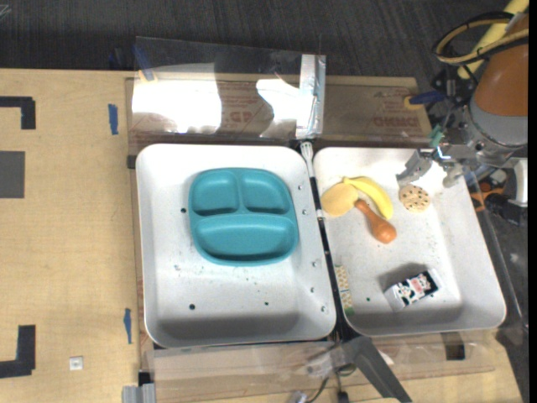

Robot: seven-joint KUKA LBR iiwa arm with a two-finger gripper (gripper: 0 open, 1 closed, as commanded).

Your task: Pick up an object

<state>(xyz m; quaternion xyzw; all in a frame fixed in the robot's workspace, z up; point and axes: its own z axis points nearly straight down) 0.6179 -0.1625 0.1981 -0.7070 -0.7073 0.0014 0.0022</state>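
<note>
Pincer point(434, 164) open, just above cookie point(414, 196)

this is looking like a robotics lab: a plywood bench point(59, 225) is carrying blue tape marks point(112, 117) and black corner markers point(21, 112), two white bins point(159, 309) are sitting side by side, a clear plastic sheet point(226, 91) is standing behind them, and yellow and black cables point(470, 40) are looping over dark carpet.

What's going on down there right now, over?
Claw open above right bin's far corner, holding nothing. Cookie just below it. Banana and carrot lie nearby.
</note>
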